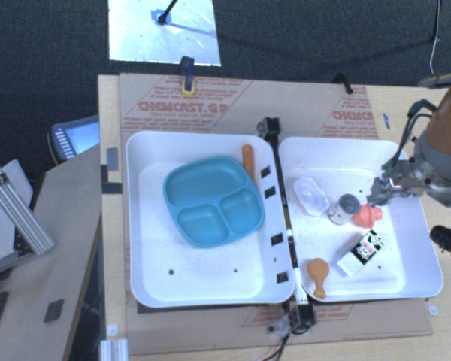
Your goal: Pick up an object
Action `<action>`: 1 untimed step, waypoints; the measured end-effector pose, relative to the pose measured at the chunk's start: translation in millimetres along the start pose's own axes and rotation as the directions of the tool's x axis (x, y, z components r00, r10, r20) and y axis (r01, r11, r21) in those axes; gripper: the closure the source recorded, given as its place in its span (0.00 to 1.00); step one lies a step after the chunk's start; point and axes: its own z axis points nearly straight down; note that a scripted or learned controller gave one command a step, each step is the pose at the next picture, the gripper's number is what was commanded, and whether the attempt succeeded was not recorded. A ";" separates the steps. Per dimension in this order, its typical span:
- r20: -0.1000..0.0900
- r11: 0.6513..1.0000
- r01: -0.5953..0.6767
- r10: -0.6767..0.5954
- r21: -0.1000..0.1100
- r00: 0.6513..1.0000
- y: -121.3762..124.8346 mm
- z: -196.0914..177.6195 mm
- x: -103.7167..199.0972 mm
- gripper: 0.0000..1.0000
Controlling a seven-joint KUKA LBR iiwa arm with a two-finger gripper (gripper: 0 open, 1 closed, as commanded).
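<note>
The right bin (pixel 406 280) holds a pink-red soft object (pixel 367 216), a small grey-capped piece (pixel 346 204), a clear plastic item (pixel 309 194), a white box with black and pink print (pixel 361 253) and an orange-brown drumstick-shaped toy (pixel 317 274). My gripper (pixel 381 192) reaches in from the right and hangs just above the pink-red object at its upper right edge. Nothing shows between its fingers.
The left bin (pixel 146 277) carries a blue divided plate (pixel 213 200) with an orange stick (pixel 248 162) beside its far right edge. A black divider with clips (pixel 279 216) runs between the bins. The arm's grey body (pixel 443 138) overhangs the right bin's far right corner.
</note>
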 end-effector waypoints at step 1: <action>-0.001 1.000 0.003 -0.003 -0.003 1.000 27.1 -5.5 57.6 1.00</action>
